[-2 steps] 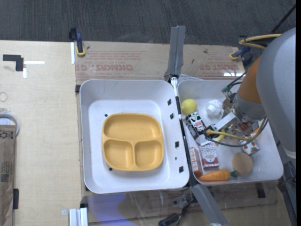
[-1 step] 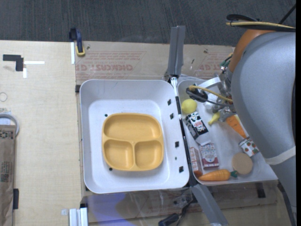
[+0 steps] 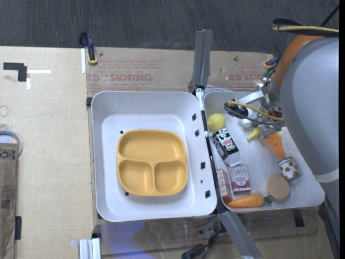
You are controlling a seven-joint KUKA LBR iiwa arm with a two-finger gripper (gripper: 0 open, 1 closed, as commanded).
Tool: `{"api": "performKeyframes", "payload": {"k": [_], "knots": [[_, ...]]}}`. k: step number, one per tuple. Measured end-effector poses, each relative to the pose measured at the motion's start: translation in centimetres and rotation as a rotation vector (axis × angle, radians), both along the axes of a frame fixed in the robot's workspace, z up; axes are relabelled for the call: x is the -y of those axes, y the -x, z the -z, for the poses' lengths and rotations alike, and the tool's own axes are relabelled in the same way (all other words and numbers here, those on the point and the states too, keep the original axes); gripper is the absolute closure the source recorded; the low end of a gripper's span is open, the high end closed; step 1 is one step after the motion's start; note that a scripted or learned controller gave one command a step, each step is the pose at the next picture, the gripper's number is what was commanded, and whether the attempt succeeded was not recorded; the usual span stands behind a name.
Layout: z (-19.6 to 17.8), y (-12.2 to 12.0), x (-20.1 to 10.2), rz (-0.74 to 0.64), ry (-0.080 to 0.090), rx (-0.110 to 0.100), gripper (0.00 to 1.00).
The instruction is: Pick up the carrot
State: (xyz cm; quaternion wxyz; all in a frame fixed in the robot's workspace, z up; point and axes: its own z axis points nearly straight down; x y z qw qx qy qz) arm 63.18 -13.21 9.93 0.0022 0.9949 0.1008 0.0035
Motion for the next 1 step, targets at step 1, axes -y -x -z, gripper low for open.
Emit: {"api": "performKeyframes", "payload": {"k": [1], "knots": [[0.04,-2.65,4.96,-0.019,-0.026,0.004,1.00]]}}
